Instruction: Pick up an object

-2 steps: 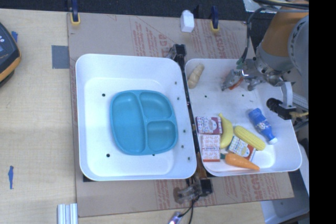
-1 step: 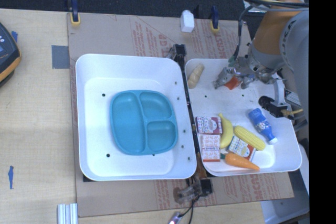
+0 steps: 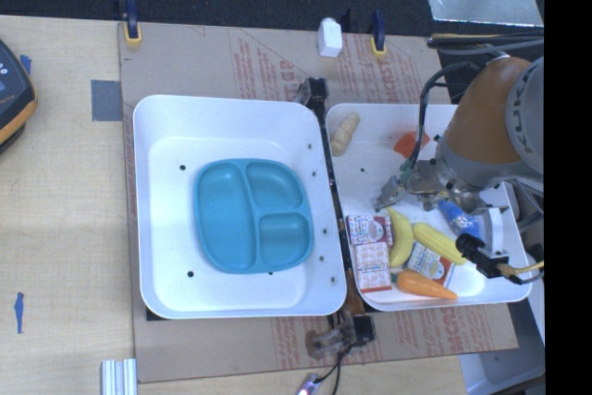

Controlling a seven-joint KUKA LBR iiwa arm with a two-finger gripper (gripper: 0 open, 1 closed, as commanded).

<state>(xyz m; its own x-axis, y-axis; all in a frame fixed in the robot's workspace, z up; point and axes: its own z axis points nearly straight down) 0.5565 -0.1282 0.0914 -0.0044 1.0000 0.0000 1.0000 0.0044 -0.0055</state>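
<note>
Nothing lifted yet — gripper (image 3: 396, 191) hangs low in right bin (image 3: 370, 120), near banana (image 3: 401, 236) and carrot (image 3: 426, 288); claw state can't be told, prob. no grasp. Pick still to do.

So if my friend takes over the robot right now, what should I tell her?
Claw: low inside the right white bin, above the yellow toy banana; I can't tell if it is open or shut.
Things: the banana, orange toy carrot, yellow corn cob, red-and-white cartons and beige potato-shaped piece lie in the right bin. The blue divided plate sits in the left white bin.
Done: nothing lifted.
Left: grab one object and raise it.
</note>
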